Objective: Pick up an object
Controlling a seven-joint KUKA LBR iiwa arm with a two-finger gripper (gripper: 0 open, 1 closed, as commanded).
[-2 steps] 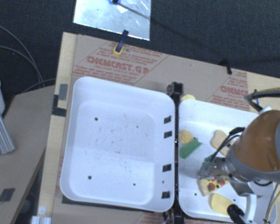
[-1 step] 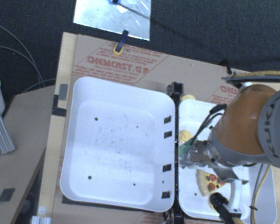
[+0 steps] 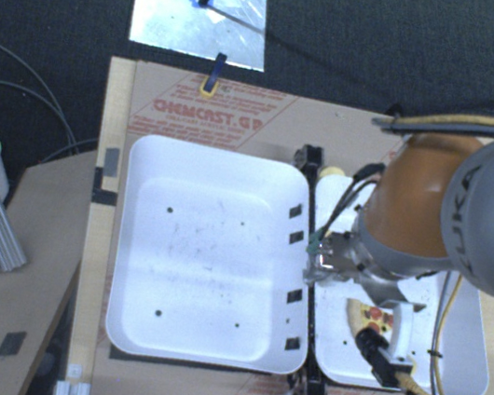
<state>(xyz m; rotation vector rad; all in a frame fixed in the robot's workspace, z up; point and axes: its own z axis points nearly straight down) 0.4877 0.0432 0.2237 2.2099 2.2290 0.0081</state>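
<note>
The arm [image 3: 475,218] is seen reaching in from the right, its orange band [image 3: 413,197] hung over the right bin [image 3: 471,373], and much of that bin is covered by it. The hand [image 3: 328,261] is found low at the bin's left wall, right by the seam where the two bins meet. It is largely hidden under the wrist, so whether it is released or clenched cannot be told. A yellow-and-red object [image 3: 366,314] is spotted lying on the right bin's floor, just beside the hand on the near side and partly masked by the robot. A pale rounded object [image 3: 332,173] is glimpsed at the far left corner of the same bin, apart from the hand. The left bin [image 3: 224,164] is shown with a few dark specks on its white floor. Both bins are carried on a cardboard sheet [image 3: 271,116] printed in red, laid on the bench [image 3: 47,232].
</note>
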